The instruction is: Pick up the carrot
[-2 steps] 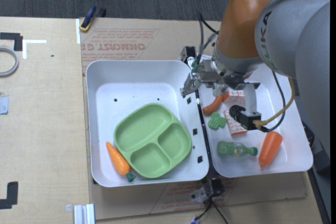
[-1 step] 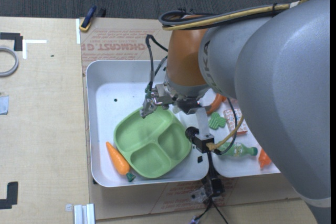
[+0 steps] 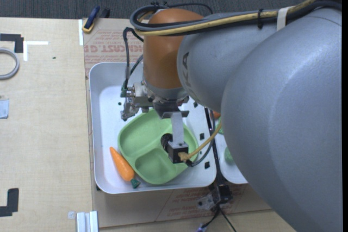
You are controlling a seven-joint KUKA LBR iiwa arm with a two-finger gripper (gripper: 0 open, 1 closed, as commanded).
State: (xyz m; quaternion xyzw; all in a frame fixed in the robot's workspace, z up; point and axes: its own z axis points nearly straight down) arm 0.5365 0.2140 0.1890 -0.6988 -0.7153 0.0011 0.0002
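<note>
The fingers (image 3: 129, 110) hang below the arm's (image 3: 272, 89) orange band, over the upper left of the white bin (image 3: 100, 117), just beside the rim of a green divided tray (image 3: 142, 141). From this angle I cannot tell whether they are spread or pressed together. The carrot (image 3: 122, 164) lies apart from them in the bin's lower left corner, slanted, between the bin wall and the tray, its green top toward the bin's near edge.
</note>
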